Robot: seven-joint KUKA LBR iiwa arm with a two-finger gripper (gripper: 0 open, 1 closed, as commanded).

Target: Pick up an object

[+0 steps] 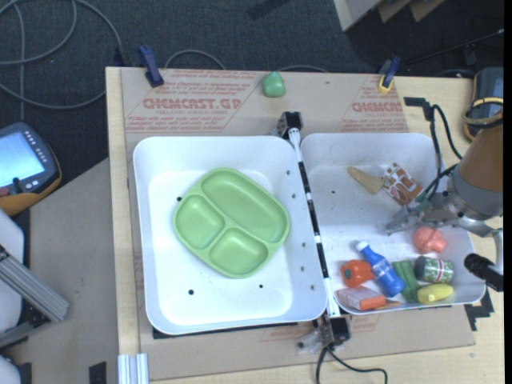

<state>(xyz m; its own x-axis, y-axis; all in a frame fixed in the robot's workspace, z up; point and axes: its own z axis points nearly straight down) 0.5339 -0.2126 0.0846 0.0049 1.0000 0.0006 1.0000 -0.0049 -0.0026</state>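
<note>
Counter: brown board carrying two white bins side by side. Left bin holds a green divided plate at its centre. Right bin holds the loose objects. Arm enters over the right bin's right edge; hand sits low near that edge, just above a pink-orange object. Cannot tell how far the hand is open or whether it has hold of anything. Along the bin's near edge: blue bottle, green can, red pepper, yellow piece. Snack packet and tan wedge toward the far edge. Small green ball on the counter's far edge.
</note>
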